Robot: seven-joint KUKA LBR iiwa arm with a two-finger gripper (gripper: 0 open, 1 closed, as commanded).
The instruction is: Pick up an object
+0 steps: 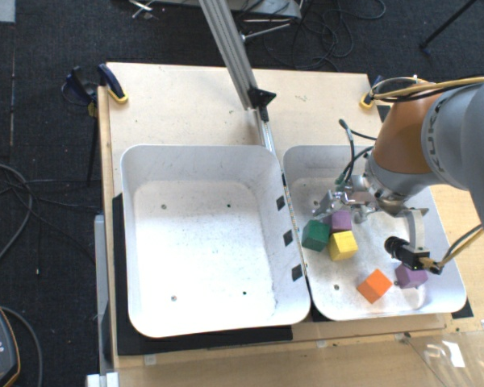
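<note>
Right now the arm [436,139] leans in from the right, over the right bin [448,301]. Its gripper [348,206] hangs low in the middle of that bin, just above a small bunch of blocks. I cannot tell how the jaws stand, because the wrist and wires hide them from up here.

Under the gripper sits a purple block [340,220]. It touches a yellow block [344,244] just below it, and a green block [315,235] sits tight beside those two. An orange block [375,285] lies apart, near the front of the bin. A second purple block [410,276] lies by the front right corner, next to a black part with a yellow wire on it.

The left bin [137,184] has only small dark specks on its floor.

I think the arm is at the reaching step. It looks to be going for the purple block in the bunch, but I see no block lifted yet.

Next it would need to close on just one block and go straight up. That may be hard, because the three blocks are packed so close. A finger could bump the yellow or green one and push the bunch away.
</note>
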